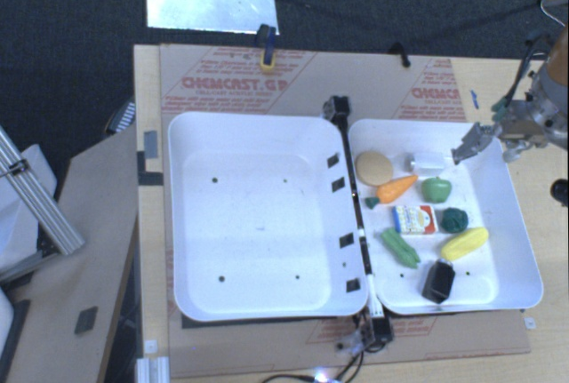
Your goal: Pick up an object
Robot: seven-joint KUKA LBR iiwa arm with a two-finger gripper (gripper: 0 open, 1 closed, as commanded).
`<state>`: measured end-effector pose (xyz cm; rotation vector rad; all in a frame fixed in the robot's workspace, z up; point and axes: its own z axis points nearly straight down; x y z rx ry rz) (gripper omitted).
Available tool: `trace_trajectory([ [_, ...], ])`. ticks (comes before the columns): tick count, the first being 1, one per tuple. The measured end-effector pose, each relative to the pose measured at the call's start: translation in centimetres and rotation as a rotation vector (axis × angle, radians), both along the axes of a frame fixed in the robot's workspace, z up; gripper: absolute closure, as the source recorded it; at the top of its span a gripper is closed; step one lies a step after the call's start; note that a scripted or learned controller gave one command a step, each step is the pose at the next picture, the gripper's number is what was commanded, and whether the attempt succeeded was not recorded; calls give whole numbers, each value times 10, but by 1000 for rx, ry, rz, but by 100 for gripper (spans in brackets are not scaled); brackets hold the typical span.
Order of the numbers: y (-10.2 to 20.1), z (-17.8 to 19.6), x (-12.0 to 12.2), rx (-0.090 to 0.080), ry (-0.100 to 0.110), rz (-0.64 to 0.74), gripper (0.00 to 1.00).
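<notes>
The right bin (pixel 520 248) holds several small items: a tan round piece (pixel 374 167), an orange carrot (pixel 397 187), a white block (pixel 428 163), a light green fruit (pixel 436 189), a small red, white and blue carton (pixel 414 219), a dark green lump (pixel 454 219), a yellow piece (pixel 464 243), a green pickle shape (pixel 401 246) and a black object (pixel 438 281). My gripper (pixel 487 150) hangs above the bin's far right part, just right of the white block. Its fingers look open, with nothing between them.
The left bin (pixel 258 221) lies beside the right one, and black clips (pixel 356 221) line the divider between them. A yellow and blue clamp (pixel 266 48) sits on the board's far edge. A silver rail (pixel 31 195) stands at the left.
</notes>
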<state>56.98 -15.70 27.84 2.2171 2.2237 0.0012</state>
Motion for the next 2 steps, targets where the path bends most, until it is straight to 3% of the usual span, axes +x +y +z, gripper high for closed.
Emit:
trace_trajectory([
  [1, 43, -174, 33, -1, -5, -1, 0],
  [2, 44, -166, 33, 0, -4, -1, 100],
])
